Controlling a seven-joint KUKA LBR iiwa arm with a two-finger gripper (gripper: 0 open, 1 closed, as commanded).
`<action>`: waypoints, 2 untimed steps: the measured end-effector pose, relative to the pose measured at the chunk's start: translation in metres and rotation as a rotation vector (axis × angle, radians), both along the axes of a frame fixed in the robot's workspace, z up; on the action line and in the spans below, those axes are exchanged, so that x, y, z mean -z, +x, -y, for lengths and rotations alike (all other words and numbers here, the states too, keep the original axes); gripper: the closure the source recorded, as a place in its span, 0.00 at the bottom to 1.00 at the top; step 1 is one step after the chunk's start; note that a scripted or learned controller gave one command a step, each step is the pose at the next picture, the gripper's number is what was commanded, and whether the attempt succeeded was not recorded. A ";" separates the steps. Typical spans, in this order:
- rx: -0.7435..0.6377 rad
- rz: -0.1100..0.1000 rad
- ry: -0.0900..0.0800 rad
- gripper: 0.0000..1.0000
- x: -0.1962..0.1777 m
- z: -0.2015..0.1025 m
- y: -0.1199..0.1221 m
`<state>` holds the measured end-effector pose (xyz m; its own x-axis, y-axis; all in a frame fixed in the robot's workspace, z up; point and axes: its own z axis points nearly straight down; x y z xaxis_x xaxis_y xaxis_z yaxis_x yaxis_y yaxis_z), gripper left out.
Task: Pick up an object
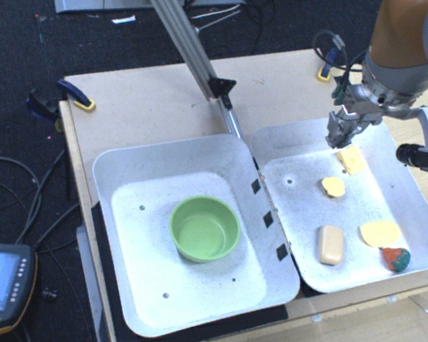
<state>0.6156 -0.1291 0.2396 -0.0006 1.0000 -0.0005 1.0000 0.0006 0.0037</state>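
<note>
So there were two white bins side by side on the bench, the left bin (138, 299) and the right bin (310, 272), and I'll use the right one as my reference point. One arm (404, 23) came in from past its far right corner, orange band up top, partly cut off by the frame edge. One green bowl (204, 228) sat in the left bin, well apart from the right bin's stuff.

Inside the right bin I counted five small things: one flat yellow piece (381, 233) near its front right, one tan rounded block (330, 244) near the front middle, one yellow square piece (350, 161) toward the back, one small yellow lump (333, 187) about in the centre, and one red and teal thing (397, 259) in the front right corner, too small to make out properly.

The gripper (341, 134) hung over the back of the right bin, just beside the yellow square piece. It was a dark blob, so honestly couldn't tell its state.
</note>
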 end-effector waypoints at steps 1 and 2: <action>0.000 0.001 0.000 1.00 -0.045 0.000 0.001; -0.004 -0.004 0.001 1.00 -0.039 -0.051 -0.003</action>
<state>0.6126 -0.0781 0.2790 -0.0044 1.0000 0.0009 1.0000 0.0044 -0.0003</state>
